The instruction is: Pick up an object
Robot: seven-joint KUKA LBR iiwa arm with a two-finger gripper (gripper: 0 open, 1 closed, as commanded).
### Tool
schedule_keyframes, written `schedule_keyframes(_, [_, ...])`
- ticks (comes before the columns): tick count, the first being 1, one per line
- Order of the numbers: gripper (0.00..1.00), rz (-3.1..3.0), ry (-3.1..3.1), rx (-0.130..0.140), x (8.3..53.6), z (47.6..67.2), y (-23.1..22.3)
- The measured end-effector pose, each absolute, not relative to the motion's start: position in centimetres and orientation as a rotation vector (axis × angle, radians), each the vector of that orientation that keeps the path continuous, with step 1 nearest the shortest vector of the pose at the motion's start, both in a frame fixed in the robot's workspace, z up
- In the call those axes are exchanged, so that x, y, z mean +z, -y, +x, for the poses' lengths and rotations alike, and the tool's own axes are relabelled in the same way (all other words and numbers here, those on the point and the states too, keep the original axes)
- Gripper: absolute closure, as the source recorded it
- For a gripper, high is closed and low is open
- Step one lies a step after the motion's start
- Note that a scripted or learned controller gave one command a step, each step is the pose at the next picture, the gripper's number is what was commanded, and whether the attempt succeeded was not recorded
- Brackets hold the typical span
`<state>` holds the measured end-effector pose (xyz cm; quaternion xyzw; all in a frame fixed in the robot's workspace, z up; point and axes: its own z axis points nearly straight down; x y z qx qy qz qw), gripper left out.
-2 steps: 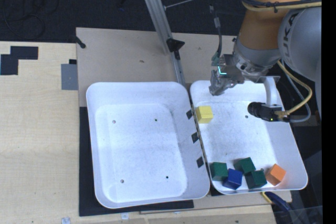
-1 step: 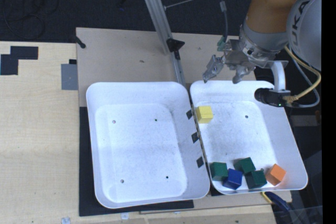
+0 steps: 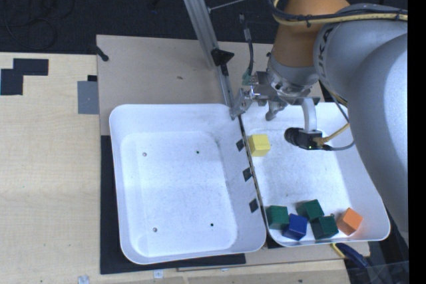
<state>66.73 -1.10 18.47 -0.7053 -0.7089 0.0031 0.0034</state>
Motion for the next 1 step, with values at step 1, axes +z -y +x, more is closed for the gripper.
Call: schedule_keyframes(1, [0.00, -2.219, 2.216, 0.009, 19.00, 60.54, 3.54])
